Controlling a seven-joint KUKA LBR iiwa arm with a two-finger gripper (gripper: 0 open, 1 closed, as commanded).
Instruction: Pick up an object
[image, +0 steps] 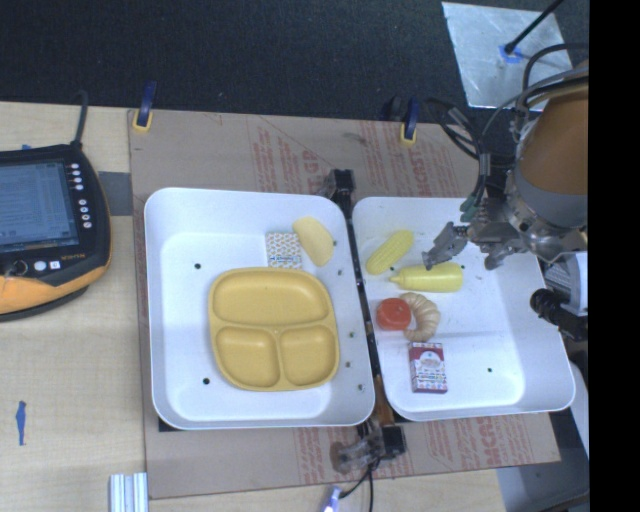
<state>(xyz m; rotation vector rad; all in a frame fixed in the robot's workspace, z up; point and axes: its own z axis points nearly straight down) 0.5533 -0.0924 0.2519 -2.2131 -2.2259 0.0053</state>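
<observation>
Brown cardboard (300, 150) shows unreadable red print; jaws (468, 252) spread above yellow bottle (430, 278).

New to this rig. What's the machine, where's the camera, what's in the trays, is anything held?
One fixed camera looks down at a slant on a bench with two white bins. The robot arm reaches in from the right; its gripper is open above the right bin, holding nothing. That bin has a corn cob, a yellow bottle, a croissant, a red piece and a small red box. The left bin has a yellow divided plate, a small carton and a pale yellow piece. A control tablet sits left.
</observation>
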